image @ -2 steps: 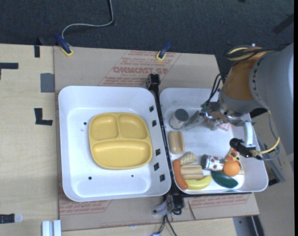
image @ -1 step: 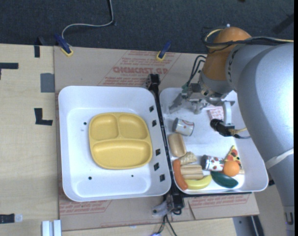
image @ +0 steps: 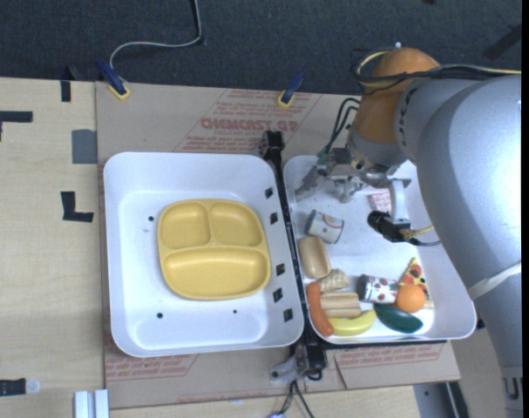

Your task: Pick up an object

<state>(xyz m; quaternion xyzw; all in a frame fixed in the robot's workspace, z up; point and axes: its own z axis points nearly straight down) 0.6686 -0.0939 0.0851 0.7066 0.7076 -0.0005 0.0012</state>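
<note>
Toy food (image: 351, 299) is what the arm has to choose from, and all of it lies in the right bin (image: 451, 316), heaped toward that bin's near end: a bread roll (image: 314, 256) against the wall shared with the other bin, a carrot (image: 318, 309) and a banana (image: 356, 323) nearer the front rim, an orange (image: 410, 298) and a dark green piece (image: 398, 319) toward the outer corner. A small grey cup (image: 325, 225) sits apart, just beyond the roll toward the bin's far end. The gripper (image: 334, 174) hangs over that far end, close beyond the cup, the arm (image: 464, 155) sloping over the bin's outer side. Nothing shows between its fingers, and whether they are spread or closed cannot be told at this slant. The pile probably gathered at the near end because pieces slide together (a crowded target), so my guess is the lone cup is the easier grab. The left bin (image: 129, 259) holds a yellow divided plate (image: 214, 248)
</note>
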